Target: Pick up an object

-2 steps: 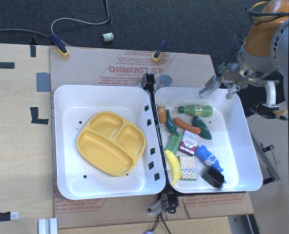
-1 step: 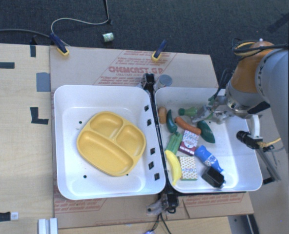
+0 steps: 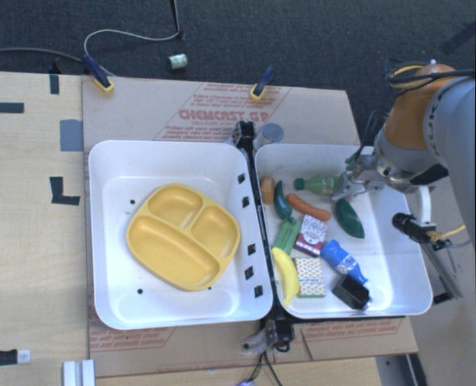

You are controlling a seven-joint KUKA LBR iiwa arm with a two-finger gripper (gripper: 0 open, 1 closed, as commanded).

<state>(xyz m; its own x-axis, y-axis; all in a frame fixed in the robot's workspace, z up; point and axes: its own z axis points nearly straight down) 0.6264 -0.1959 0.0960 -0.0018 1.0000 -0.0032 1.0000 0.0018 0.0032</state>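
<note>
Toy vegetables and small packets are lying jumbled in the right bin [image 3: 399, 296], with a dark green pod-shaped piece [image 3: 350, 217] sitting nearest the tool [image 3: 352, 182], just below it. Whether the tool is open or closed cannot be told. The pod is looking light, rigid and glossy, so likely slippery; gripping across its narrow middle seems best. A yellow sectioned plate [image 3: 183, 236] is resting in the left bin [image 3: 109, 215].

two white bins [image 3: 109, 240] sit side by side on a cardboard sheet [image 3: 214, 111] covering the bench [image 3: 21, 207].
</note>
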